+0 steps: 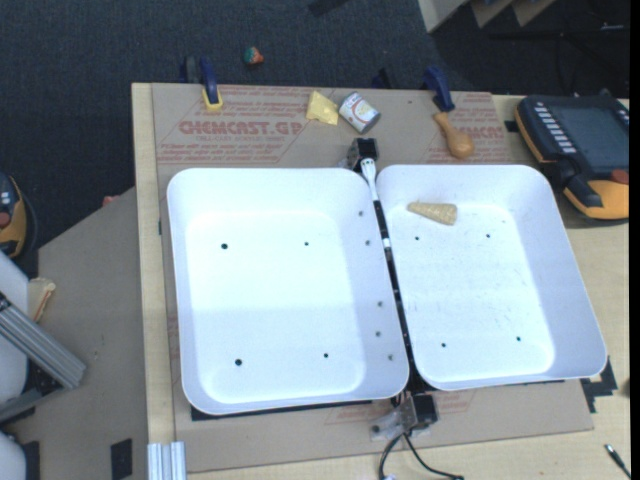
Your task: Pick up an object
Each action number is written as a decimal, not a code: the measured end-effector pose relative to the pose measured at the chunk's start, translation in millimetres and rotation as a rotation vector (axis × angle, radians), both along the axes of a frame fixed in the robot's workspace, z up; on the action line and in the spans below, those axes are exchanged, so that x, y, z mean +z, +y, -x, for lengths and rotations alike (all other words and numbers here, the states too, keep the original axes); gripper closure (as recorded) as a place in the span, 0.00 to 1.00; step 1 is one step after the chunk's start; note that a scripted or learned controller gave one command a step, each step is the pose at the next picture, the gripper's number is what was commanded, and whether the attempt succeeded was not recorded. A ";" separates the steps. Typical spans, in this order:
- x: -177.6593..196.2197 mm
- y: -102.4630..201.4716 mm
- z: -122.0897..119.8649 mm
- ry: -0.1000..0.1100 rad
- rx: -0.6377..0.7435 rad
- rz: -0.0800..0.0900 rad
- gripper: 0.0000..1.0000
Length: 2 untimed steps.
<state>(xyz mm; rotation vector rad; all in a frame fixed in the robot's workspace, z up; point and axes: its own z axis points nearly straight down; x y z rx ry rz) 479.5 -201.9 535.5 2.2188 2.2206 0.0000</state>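
Cone [433, 212]: tan, cone-shaped, lying on its side in the right bin [500, 358], near the far edge and toward the left wall, tip pointing left. No other item on that bin's floor.

Left bin [270, 368]: white, shallow, touching the right bin along a dark seam.

Worktop [250, 128]: brown board with red lettering, both bins resting on it. Behind the bins, on the board: a yellow wedge [322, 108], a small white box [359, 112] just beside it, and a wooden pear-shaped piece [455, 138] further right. Blue clamps [209, 81] grip the far edge.

Pendant [580, 143]: black and orange, at the right of the board.

Tool: its state cannot be told.
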 end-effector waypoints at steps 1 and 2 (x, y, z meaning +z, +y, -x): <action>-21.5 78.1 -0.4 0.005 0.008 -0.004 0.00; -9.3 73.2 -0.5 -0.003 0.000 0.000 1.00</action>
